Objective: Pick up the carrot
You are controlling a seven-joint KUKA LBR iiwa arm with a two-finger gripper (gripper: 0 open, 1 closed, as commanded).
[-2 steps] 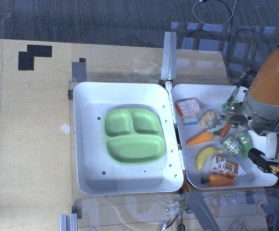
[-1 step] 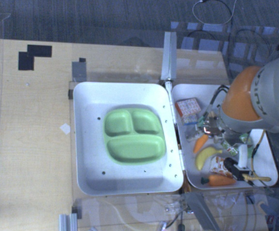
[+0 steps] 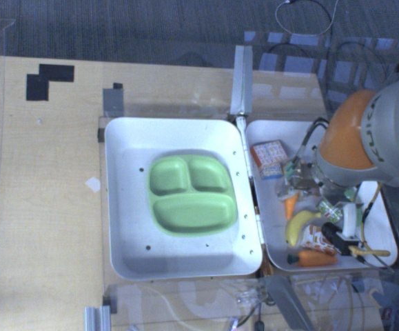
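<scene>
where the arm (image 3: 364,140) reaches in from the right, the claw (image 3: 301,179) is seen low over the right bin (image 3: 273,254), just above a small orange piece (image 3: 291,205) and a banana (image 3: 297,225). whether it is spread or pressed together cannot be told. the carrot (image 3: 314,258) is seen lying flat near the bin's front edge, apart from the claw. a printed box (image 3: 270,156) lies at the back. a green tray (image 3: 191,193) is seen in the left bin (image 3: 120,205) on the tabletop (image 3: 41,205).

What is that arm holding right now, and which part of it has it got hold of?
That cannot be told: the gripper is down in the right bin just above an orange piece that may be a carrot, and no grasp is visible.
</scene>
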